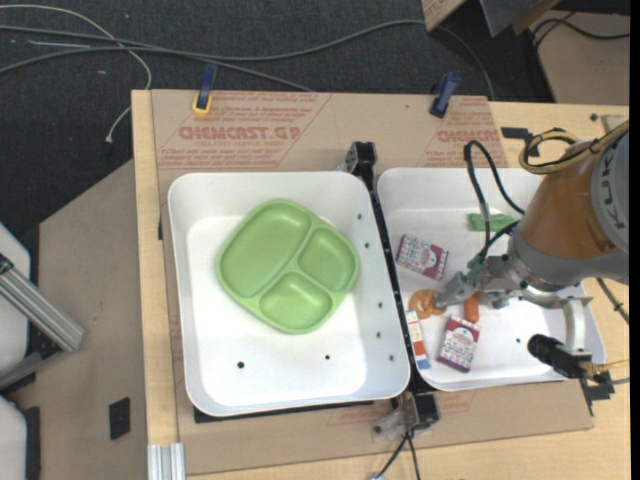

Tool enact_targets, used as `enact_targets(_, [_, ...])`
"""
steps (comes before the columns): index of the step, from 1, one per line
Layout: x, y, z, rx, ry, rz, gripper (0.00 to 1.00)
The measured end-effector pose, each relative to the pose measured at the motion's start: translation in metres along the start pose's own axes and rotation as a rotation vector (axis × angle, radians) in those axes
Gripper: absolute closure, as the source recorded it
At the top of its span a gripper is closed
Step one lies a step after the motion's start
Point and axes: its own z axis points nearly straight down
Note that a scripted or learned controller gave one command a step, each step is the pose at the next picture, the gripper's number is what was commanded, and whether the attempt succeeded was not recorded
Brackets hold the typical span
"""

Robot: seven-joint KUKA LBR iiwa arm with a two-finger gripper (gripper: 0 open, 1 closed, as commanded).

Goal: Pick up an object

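Low over the right bin (pixel 560 183), the gripper (pixel 468 290) is seen with its fingers spread fairly wide and nothing held between them, just above a small red carton (pixel 459 345) and beside an orange object (pixel 426 304). A pink-and-white carton (pixel 420 256) is found just to the far left of it, and a green piece (pixel 492 223) further back. A green divided plate (pixel 288 265) is seen in the left bin (pixel 200 268).

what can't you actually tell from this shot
- End effector, camera view: open or shut unclear; small and dark against the clutter.
- Orange item: partly covered by the end effector, identity unclear.
- Green item: partly behind the arm and a cable.
- Carton print: too small to read.
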Motion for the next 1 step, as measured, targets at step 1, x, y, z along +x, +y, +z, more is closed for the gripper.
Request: enact_targets(1, [0.0014, 0.0024, -0.0125, -0.007, 0.001, 0.0, 1.0])
